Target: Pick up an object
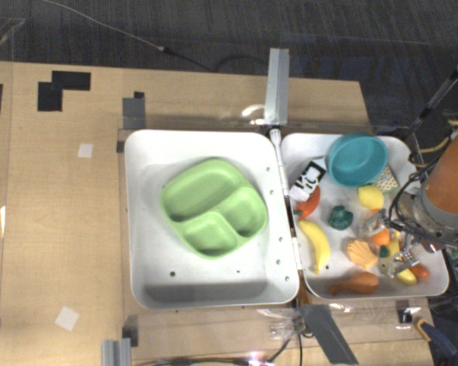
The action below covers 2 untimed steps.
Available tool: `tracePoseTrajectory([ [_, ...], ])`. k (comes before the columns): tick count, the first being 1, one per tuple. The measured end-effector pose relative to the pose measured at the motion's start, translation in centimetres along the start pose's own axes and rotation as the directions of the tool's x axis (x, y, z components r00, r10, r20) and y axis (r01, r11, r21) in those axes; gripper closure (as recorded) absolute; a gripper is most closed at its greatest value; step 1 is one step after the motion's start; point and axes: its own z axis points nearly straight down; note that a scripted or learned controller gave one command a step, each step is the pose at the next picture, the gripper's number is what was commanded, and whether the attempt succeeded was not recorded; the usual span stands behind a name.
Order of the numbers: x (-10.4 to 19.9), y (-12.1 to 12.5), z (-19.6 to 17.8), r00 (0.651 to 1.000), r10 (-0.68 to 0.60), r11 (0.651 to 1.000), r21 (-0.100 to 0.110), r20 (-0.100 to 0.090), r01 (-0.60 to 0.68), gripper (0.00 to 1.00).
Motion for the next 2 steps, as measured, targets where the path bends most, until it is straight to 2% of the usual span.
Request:
tracePoseTrajectory([
  [1, -0.67, -0.03, -1.42, 1.0, -0.01, 1.0, 0.009, 0.015, 0.01, 1.0],
  [2, -0.66, 0.0, -1.38, 1.0, -0.01, 1.0, 0.008, 0.014, 0.01, 0.0],
])
